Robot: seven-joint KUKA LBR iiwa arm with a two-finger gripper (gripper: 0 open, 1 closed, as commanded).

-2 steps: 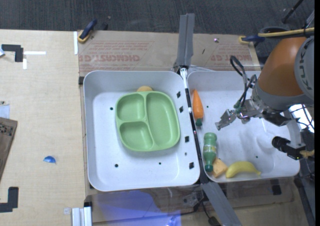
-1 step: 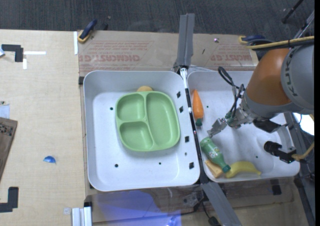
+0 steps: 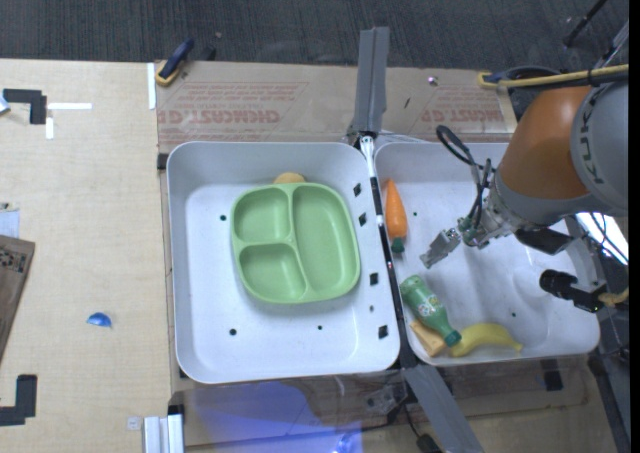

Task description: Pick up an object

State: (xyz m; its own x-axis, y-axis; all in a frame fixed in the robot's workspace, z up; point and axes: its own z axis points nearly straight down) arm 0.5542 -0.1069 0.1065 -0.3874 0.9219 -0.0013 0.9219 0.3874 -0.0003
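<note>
The right bin point(image 3: 520, 286) holds an orange carrot point(image 3: 396, 211) along its left wall, a green bottle point(image 3: 429, 307) lying near the front left, and a yellow banana point(image 3: 486, 338) at the front, with a tan piece point(image 3: 424, 338) under the bottle's end. My gripper point(image 3: 443, 245) hangs above the middle of this bin, right of the carrot and above the bottle. Nothing shows between its fingers.
The left bin point(image 3: 195, 271) holds a green three-compartment plate point(image 3: 296, 241) with a small yellowish item point(image 3: 289, 179) behind it. A grey divider post point(image 3: 371, 81) rises between the bins at the back. Black cables point(image 3: 578, 286) run along the right bin's right side.
</note>
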